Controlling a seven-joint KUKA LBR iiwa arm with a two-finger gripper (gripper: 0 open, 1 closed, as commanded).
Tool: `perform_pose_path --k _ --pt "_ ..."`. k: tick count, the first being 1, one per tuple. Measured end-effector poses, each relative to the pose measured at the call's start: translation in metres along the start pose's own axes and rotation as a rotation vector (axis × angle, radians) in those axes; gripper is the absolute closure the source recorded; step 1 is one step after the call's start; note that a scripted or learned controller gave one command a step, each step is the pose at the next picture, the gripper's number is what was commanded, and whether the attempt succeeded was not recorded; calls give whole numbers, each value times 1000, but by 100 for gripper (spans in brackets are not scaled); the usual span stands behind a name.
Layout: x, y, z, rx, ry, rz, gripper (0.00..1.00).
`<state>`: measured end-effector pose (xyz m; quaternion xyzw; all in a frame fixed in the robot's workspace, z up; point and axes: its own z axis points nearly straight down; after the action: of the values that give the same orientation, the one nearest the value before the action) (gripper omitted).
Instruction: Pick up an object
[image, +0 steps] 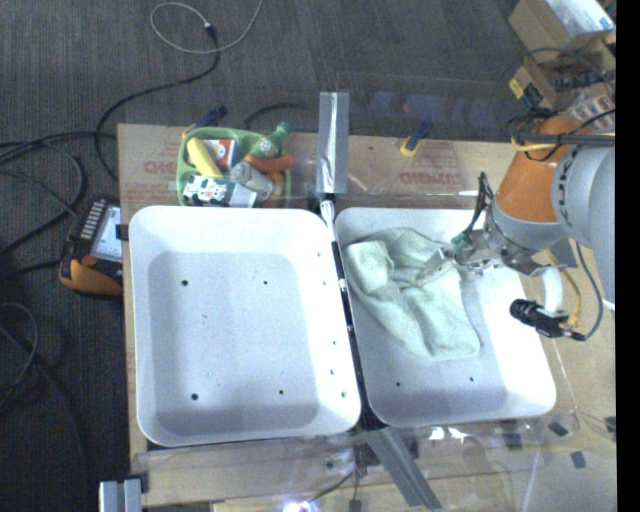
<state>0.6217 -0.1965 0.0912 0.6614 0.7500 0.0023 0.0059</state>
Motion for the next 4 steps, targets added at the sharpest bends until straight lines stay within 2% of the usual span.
perform_pose_path --k 1,2,3,4 --pt "-28 15 -35 11 5 56 0" --pt "-25 17 -6 7 8 -164 0" --pt "1 34 -31 11 6 35 0" --pt "2 50 1 4 -1 -6 0"
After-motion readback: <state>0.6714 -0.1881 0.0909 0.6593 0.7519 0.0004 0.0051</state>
